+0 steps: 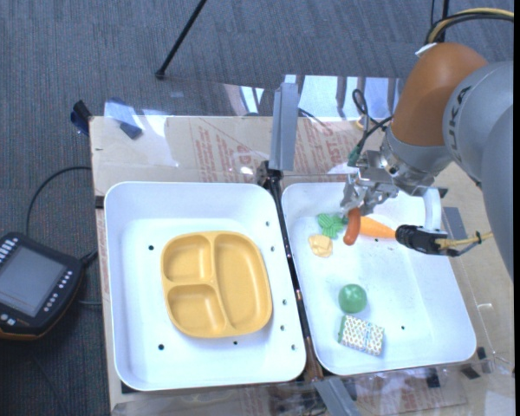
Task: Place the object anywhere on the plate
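We see the red sausage (353,227) upright in the right bin (433,319), seemingly clamped between the gripper (360,200) fingers directly above it, near the far wall. Open floor lies rightward. The yellow plate (217,282) sits in the left bin (130,232).

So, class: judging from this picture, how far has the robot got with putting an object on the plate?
Done: nothing lies on the yellow plate in the left bin. In hand: the gripper is over the right bin, with a red sausage-shaped toy hanging between its jaws. Left: carry it across and set it down on the plate.
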`<state>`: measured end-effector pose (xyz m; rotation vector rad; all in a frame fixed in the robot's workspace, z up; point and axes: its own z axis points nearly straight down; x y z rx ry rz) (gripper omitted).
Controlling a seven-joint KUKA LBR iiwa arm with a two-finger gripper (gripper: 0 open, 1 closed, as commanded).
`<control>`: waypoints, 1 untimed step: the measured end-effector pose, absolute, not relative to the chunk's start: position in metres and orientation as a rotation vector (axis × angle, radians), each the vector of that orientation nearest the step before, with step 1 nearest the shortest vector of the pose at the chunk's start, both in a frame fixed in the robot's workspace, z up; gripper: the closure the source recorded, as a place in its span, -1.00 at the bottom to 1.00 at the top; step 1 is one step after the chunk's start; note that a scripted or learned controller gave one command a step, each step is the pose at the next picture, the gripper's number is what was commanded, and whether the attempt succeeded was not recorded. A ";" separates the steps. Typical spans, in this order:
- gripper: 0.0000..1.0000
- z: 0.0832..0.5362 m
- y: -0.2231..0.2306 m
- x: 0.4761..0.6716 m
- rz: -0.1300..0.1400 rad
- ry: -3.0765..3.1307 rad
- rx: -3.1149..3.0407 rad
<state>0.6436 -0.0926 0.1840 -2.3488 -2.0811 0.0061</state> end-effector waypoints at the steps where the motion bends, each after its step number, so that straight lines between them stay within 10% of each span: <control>1: -1.00 0.184 -0.093 0.644 0.006 -2.081 -2.349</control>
